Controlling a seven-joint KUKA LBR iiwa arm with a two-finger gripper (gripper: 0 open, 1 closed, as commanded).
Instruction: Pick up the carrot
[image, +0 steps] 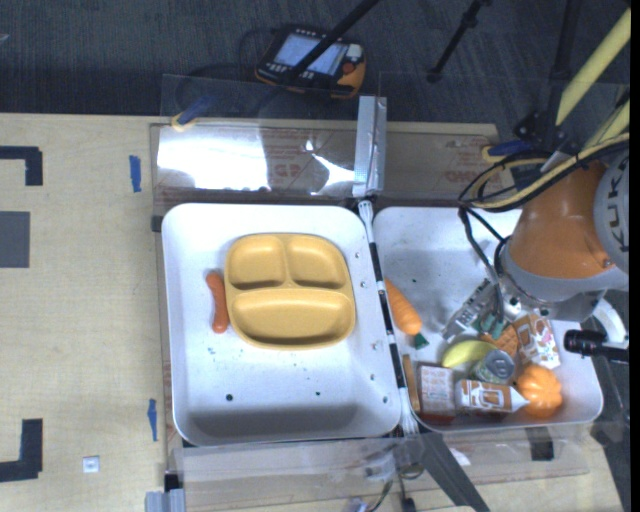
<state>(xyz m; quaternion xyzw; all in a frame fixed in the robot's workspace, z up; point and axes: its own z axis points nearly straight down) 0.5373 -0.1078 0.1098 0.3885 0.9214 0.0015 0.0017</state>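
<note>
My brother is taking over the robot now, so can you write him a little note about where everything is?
Hand: low in the right white bin, over the pile of toy food; whether it is open or shut cannot be seen.
Orange tapered carrot: lying at the right bin's left wall, apart from the hand.
Left white bin: holds a yellow divided plate with an orange sausage-shaped toy beside it.
Done: nothing yet; the carrot is not picked up.
Left: move left to the carrot, grip it, lift.
</note>
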